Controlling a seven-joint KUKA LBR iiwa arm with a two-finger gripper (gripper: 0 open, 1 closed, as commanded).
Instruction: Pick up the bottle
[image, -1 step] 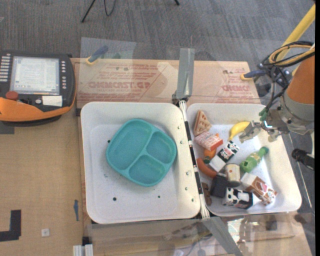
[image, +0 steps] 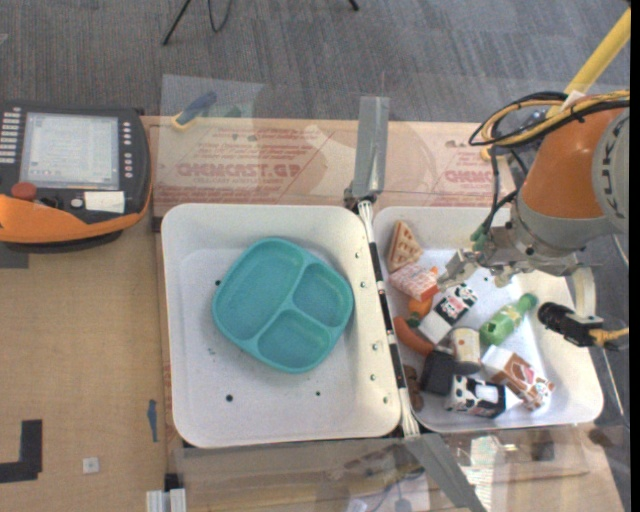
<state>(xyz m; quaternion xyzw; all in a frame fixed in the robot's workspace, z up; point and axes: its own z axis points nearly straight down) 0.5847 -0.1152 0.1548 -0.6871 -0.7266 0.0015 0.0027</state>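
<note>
The bottle (image: 507, 320) is small and green with a lighter cap end. It lies tilted in the right bin (image: 585, 400), towards the bin's right side. My gripper (image: 483, 264) hangs over the far middle of that bin, below the orange band of the arm. It is up and to the left of the bottle, apart from it, roughly above a black-and-white cow-patterned box (image: 455, 301). Nothing shows in its grasp.
The right bin is crowded: a waffle-like wedge (image: 404, 243), a red-and-white carton (image: 413, 282), an orange carrot (image: 412, 335), a tan cylinder (image: 465, 345), a black box (image: 437, 372) and a small carton (image: 521, 379). A teal divided plate (image: 285, 303) lies in the left bin (image: 190, 400).
</note>
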